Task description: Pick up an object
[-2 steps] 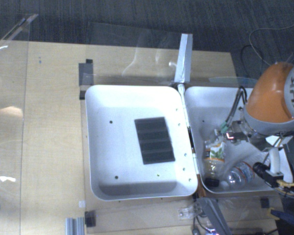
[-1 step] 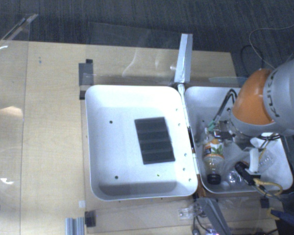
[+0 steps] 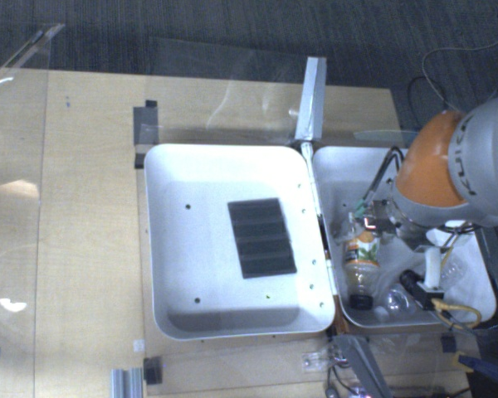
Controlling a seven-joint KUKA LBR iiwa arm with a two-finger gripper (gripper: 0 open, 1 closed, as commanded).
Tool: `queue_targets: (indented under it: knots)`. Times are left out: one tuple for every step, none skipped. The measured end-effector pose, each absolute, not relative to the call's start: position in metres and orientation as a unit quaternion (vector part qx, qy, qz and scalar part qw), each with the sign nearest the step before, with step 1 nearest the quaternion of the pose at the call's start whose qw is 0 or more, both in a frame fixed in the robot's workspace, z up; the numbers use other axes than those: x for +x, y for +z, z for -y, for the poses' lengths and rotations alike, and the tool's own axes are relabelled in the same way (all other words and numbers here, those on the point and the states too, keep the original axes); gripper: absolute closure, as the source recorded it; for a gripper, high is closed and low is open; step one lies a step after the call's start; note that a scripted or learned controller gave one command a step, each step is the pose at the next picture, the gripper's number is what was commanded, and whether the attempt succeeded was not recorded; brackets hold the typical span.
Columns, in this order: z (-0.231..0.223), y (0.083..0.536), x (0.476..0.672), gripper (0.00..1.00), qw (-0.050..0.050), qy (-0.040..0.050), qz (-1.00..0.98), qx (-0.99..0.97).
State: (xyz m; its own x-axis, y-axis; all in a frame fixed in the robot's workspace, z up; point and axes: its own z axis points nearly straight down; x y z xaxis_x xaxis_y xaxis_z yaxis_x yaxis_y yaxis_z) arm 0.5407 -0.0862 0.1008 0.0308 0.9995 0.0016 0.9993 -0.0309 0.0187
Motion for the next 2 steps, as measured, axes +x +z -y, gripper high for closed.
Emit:
queue_targets:
  knots:
    - [0.089,0.111,0.533,1.00,0.001,0.0017,-0.703,0.711]
    - [0.020,0.186,0.591,1.00,0.002,0.0015,-0.700,0.714]
